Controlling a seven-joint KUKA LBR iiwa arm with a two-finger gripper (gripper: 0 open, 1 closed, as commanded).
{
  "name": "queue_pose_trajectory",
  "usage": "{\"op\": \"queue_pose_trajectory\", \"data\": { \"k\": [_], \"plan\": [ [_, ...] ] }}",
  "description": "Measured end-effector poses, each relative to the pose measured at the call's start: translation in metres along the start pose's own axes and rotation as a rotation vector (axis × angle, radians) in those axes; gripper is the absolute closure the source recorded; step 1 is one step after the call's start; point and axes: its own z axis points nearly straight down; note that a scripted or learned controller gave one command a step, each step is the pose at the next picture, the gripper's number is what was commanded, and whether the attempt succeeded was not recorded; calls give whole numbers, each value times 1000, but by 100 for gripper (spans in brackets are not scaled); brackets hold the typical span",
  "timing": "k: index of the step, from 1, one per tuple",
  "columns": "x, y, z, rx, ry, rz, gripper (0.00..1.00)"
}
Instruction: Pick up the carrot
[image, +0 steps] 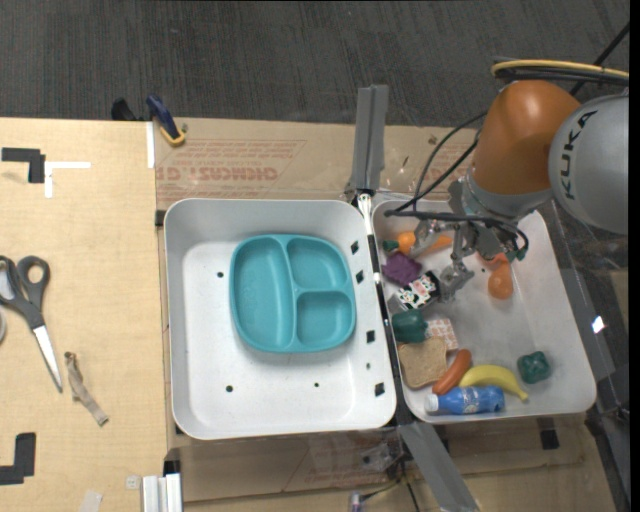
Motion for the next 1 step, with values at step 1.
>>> {"op": "queue_pose_trajectory", "data": {
  "k": [1],
  "plan": [
    [0,0,0,-1,1,31,0]
  ]
}}
